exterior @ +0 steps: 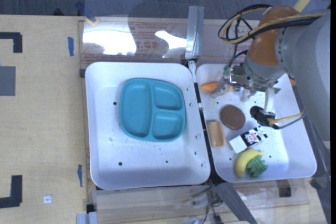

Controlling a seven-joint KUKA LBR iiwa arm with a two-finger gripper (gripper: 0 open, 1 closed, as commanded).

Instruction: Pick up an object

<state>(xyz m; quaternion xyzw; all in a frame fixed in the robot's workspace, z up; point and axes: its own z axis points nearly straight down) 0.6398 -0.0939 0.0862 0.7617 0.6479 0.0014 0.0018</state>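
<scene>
My gripper (249,88) hangs over the far part of the right bin (299,157), under the orange band of the arm (273,34). Just left of it lies an orange carrot-like piece (212,87). A brown round disc (232,116) sits a little nearer than the gripper. Further toward the front are a tan block (215,133), a small black-and-white object (251,137), a yellow banana (243,159) and a green broccoli piece (257,166). I see nothing held in the gripper.
The left bin (100,128) holds a blue divided plate (152,109). A ridge (200,113) separates the two bins. A clear panel (136,34) stands behind the left bin. Cables (239,23) loop above the wrist.
</scene>
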